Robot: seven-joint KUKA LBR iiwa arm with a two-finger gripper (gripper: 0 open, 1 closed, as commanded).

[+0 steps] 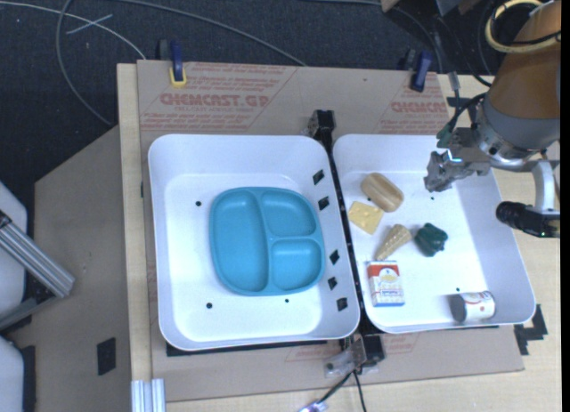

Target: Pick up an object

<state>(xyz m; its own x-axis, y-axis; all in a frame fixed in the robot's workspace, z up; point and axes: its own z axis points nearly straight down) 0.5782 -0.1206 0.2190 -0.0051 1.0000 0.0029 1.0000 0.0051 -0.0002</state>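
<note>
The gripper (438, 173) hangs over the upper part of the right bin (499, 250), near that bin's far edge, and the view is too small and dark there to tell whether it is spread or pressed together; nothing can be seen held in it. Just to its left and slightly below lies a tan bread-like roll (382, 190), the nearest object to it. Further down-left of the gripper sits a pale yellow wedge (364, 215), touching or almost touching the roll. Below the gripper, a little to the left, lie a cream cone-shaped piece (393, 242) and, just beside it, a dark green lump (432, 238). Well below and left of the gripper a small red and white box (385, 283) rests near the bin's front edge, and well below and slightly right a small white can (472, 306) lies on its side. Far to the gripper's left, the left bin (174, 223) holds a blue divided plate (266, 239). Both bins sit on the desk (223, 90).
</note>
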